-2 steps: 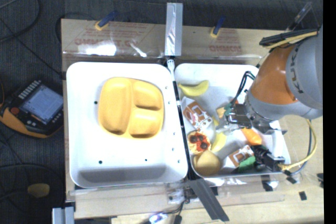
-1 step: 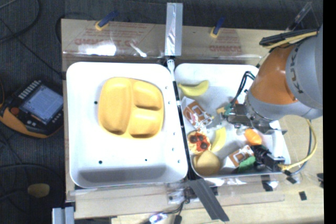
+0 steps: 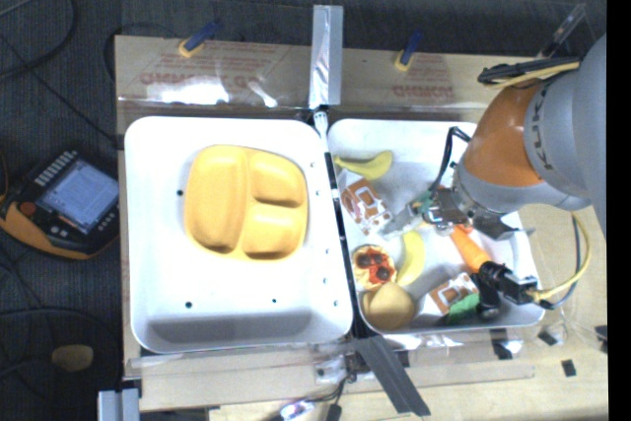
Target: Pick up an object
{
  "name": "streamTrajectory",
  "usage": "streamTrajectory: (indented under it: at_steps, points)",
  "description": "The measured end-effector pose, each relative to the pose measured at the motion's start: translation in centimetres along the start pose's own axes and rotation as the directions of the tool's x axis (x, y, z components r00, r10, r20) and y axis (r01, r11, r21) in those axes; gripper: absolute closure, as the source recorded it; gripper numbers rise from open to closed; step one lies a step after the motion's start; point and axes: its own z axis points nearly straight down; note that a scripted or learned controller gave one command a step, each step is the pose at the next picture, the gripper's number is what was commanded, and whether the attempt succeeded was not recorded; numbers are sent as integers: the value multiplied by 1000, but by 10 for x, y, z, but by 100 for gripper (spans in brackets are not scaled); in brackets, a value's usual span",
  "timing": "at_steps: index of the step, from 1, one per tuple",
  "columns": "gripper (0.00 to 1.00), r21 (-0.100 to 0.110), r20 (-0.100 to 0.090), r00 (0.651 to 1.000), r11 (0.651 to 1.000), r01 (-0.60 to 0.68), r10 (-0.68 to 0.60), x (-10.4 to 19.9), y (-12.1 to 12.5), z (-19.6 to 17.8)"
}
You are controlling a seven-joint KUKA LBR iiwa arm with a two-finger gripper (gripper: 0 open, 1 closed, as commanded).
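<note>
The right bin [image 3: 434,141] holds several small things. A yellow-green banana [image 3: 363,163] lies at its far left, with an orange-and-white packet [image 3: 363,203] just below it. Nearer the front are a yellow banana piece [image 3: 412,257], a red-dotted round piece [image 3: 374,261] and a tan round fruit [image 3: 389,306]. An orange carrot [image 3: 470,247], a second small packet [image 3: 455,292] and a green item [image 3: 461,312] lie at the right front. My gripper [image 3: 426,209] hangs low over the bin's middle, between the packet and the carrot. Nothing is seen held in it.
The left bin [image 3: 158,311] holds a large yellow sectioned tray [image 3: 245,200]. A divider [image 3: 337,242] separates the two bins. My arm's orange band [image 3: 503,148] covers the right bin's far right part. A handheld device [image 3: 69,202] lies on the floor at left.
</note>
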Motion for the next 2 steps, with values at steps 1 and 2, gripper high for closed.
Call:
streamTrajectory:
  at_steps: [1,2]
  points:
    - [100,-3,-2,1000,1000,-1,1,0,2,-8]
    - [100,10,3,982,982,-187,187,56,38,-112]
